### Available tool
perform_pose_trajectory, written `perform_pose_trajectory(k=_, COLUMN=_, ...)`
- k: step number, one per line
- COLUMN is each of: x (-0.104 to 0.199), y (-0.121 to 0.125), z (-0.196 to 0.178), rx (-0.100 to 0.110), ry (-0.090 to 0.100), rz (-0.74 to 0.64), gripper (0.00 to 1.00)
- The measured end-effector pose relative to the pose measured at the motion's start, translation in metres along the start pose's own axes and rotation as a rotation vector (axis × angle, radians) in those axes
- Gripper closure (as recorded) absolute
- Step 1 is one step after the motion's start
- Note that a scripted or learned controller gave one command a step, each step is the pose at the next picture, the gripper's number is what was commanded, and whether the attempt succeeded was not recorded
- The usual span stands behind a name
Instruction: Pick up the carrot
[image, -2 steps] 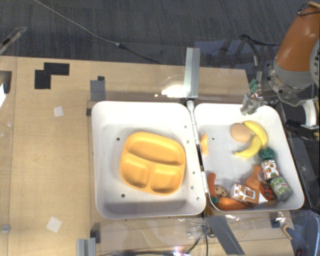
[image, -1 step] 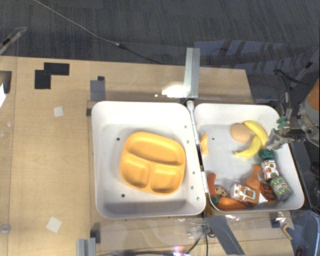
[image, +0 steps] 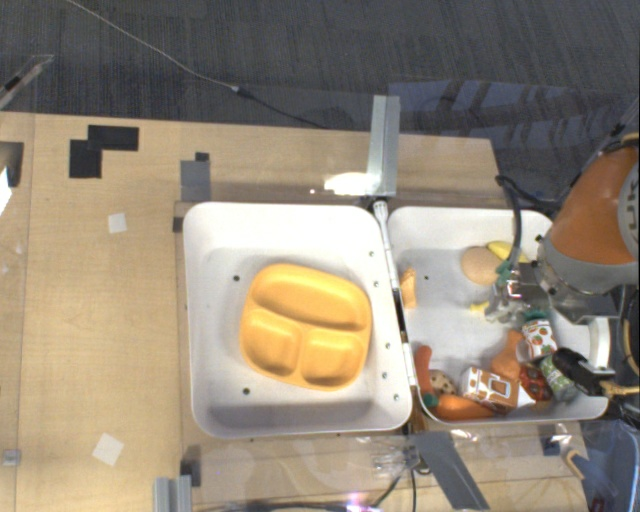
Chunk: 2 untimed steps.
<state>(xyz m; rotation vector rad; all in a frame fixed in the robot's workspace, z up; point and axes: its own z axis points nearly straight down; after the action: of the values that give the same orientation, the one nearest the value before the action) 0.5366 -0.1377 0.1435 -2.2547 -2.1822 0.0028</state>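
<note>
Camera view: carrot (image: 462, 406) beside small printed carton (image: 487, 386), text unreadable.

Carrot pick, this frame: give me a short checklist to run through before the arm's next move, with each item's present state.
1. Carrot located: ok; an orange piece lies at the near edge of the right bin.
2. Carrot free of clutter: not ok; a small carton and other toy food crowd against it.
3. Gripper above the carrot: not ok; it sits further back in the bin, near a beige potato-like item.
4. Finger state: cannot tell; the view is too small and cluttered.
5. Carrot held: not ok; it lies in the bin, apart from the gripper.
6. Yellow divided tray in the left bin: ok, out of the way.
</note>
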Motion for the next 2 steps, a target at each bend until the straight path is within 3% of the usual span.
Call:
perform_pose_trajectory(k=1, x=-0.002, y=0.045, z=0.022, rx=-0.007, ry=0.000, rz=0.354, gripper=1.00)
perform_pose_trajectory(k=2, x=-0.012, y=0.113, z=0.040, rx=0.014, ry=0.000, rz=0.572, gripper=1.00)
